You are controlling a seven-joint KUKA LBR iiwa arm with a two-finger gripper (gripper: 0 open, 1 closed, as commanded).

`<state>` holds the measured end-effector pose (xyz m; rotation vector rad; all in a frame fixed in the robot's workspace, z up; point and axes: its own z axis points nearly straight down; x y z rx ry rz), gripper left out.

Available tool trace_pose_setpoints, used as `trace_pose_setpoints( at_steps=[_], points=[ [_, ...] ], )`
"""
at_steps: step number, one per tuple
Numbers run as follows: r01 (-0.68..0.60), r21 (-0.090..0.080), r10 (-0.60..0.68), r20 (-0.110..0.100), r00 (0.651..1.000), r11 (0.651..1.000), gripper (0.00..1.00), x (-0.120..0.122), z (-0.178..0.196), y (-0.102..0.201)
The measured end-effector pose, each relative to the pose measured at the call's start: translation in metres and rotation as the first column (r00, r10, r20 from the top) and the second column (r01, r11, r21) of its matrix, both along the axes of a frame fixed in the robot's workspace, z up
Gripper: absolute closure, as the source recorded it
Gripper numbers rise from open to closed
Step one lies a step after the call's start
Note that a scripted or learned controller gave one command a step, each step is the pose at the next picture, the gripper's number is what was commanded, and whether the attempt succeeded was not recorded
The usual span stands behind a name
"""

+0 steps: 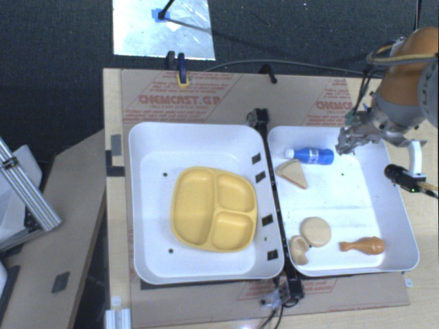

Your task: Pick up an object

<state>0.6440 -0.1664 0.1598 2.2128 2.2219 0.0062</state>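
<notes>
My gripper (345,144) hangs over the far part of the right bin (394,208), just right of a blue bottle (311,156) with a white cap end that lies on its side. Nothing shows between the fingers. A tan bread wedge (293,175) lies just in front of the bottle. Near the front of the same bin lie a round beige bun (316,231), a smaller beige piece (299,249) and a brown drumstick-shaped toy (363,245).
The left bin (147,204) holds a yellow divided plate (213,208). A black divider with clips (269,190) runs between the bins. A foil-like sheet (163,19) lies beyond the bench, and an aluminium rail (24,187) stands at the left.
</notes>
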Motion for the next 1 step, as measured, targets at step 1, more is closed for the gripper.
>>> trace_pose_setpoints(
  at_steps=[1],
  points=[
    [0.003,-0.001,-0.003,0.001,1.000,1.000,1.00,-0.0063,0.0593,-0.0057]
  ],
)
